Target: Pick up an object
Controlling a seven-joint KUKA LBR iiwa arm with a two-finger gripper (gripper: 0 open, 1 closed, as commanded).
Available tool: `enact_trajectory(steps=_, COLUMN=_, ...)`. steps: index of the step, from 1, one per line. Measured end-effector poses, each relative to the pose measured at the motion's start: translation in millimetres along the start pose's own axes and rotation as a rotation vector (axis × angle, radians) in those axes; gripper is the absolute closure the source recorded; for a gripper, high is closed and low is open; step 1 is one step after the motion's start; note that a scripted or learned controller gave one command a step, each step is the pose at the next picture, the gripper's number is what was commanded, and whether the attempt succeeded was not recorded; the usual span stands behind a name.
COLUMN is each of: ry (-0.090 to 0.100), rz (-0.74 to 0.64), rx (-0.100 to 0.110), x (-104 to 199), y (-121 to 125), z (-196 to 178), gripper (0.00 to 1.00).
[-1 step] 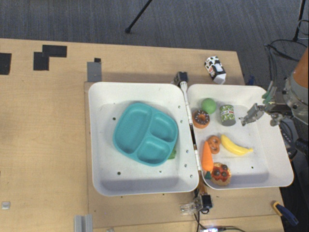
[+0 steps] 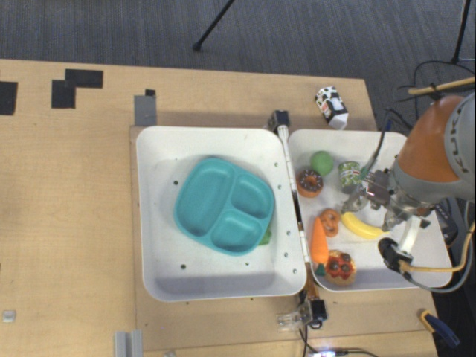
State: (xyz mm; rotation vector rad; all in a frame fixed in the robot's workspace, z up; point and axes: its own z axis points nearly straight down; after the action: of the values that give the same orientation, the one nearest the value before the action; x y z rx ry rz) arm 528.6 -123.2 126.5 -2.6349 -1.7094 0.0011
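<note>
Gripper (image 2: 372, 195) low in right bin (image 2: 428, 270), just above banana (image 2: 362, 227); jaw state cannot tell. Likely lining up for grasp, judging by proximity.

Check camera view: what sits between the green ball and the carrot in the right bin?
The camera view shows a round orange-and-dark toy between the green ball and the carrot.

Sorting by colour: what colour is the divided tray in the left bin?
Teal, plain and unpatterned: the tray shows clearly in the camera view.
</note>
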Motion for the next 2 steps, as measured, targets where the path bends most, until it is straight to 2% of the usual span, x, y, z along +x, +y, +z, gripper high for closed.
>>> enact_trajectory(steps=1, ry=0.004, rz=-0.046, rx=-0.017, x=3.7, y=-18.8, z=37.4, gripper=0.00)
enact_trajectory(steps=2, ry=0.007, rz=-0.046, rx=-0.023, x=5.5, y=-16.4, z=24.8, gripper=1.00)
